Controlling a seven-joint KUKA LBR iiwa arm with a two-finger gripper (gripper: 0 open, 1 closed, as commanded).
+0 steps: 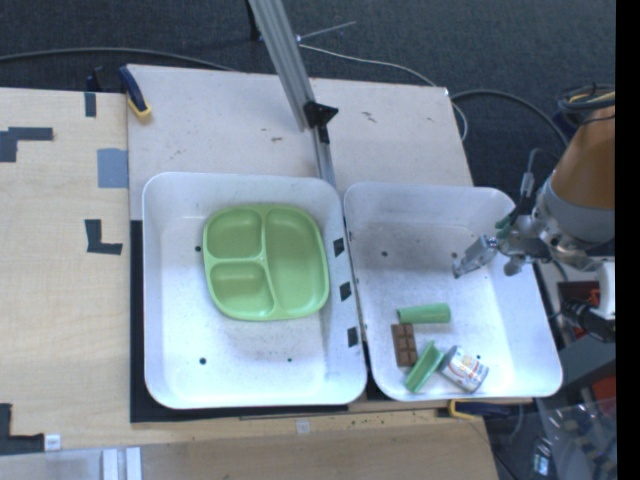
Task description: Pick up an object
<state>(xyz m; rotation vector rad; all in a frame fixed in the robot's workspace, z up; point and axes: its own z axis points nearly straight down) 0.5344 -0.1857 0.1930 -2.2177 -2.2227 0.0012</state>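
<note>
The right bin (420, 218) holds a few small objects near its front. A green cylinder (423, 314) lies on its side. Just below it sits a brown ridged block (404, 344), with a flat green piece (423, 366) leaning beside it. A small silver and white can (465, 370) lies at the front right. My gripper (472, 258) hangs over the bin's right half, up and to the right of the green cylinder and apart from every object. Nothing shows in its grasp.
A green divided plate (267, 262) rests in the left bin (170, 348). A slanted metal pole (285, 43) runs from the top down to the seam between the bins. A blue and yellow tool (135, 93) lies at the bench's far left.
</note>
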